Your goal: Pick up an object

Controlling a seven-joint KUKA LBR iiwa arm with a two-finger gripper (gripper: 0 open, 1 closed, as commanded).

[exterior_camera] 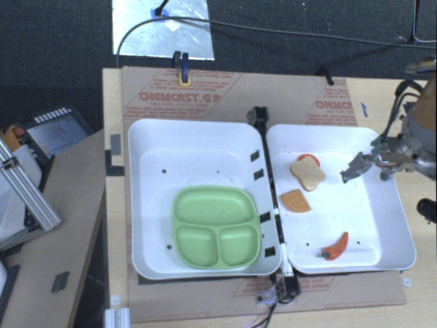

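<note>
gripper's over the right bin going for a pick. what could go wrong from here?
1. The bread slice sits partly over a red piece, with the orange wedge close below it, so a grasp there may catch or shove two things.
2. The gripper is over bare bin floor, right of the food, so closing here would likely grab nothing.
3. The chili pepper lies flat near the right bin's front wall; a low, thin shape may slip out.

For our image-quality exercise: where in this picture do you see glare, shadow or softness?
Camera view: glare whitens the metal sheet at the top; the right bin is evenly lit, with soft shadows under the toy foods; the end effector looks slightly soft and dark against the white; the green tray shows no hotspots.
</note>
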